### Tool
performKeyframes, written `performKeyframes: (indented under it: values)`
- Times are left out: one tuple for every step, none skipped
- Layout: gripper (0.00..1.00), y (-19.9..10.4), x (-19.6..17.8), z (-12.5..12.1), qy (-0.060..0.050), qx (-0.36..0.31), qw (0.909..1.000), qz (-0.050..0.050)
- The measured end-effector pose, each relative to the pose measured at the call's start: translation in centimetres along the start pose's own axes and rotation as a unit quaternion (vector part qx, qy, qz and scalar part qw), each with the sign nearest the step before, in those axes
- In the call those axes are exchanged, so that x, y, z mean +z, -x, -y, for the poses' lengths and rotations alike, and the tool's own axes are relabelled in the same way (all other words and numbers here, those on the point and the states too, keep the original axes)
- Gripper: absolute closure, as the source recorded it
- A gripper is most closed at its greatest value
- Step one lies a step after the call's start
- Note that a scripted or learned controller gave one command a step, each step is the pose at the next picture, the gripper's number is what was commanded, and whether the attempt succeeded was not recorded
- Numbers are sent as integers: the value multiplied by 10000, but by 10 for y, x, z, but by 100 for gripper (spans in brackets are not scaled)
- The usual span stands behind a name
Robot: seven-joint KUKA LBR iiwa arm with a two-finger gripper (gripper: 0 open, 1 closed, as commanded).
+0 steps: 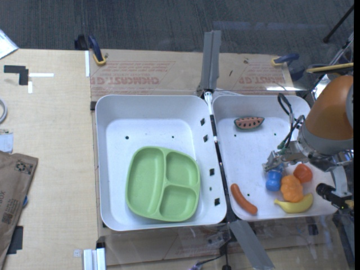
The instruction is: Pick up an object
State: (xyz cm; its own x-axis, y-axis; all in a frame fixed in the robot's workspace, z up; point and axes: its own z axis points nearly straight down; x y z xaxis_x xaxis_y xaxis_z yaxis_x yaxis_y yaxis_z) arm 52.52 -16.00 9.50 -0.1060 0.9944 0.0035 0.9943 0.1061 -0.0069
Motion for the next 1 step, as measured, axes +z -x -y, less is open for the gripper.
performKeyframes:
  values:
    - [100, -89, -93, -45, 10, 14, 10000, 20]
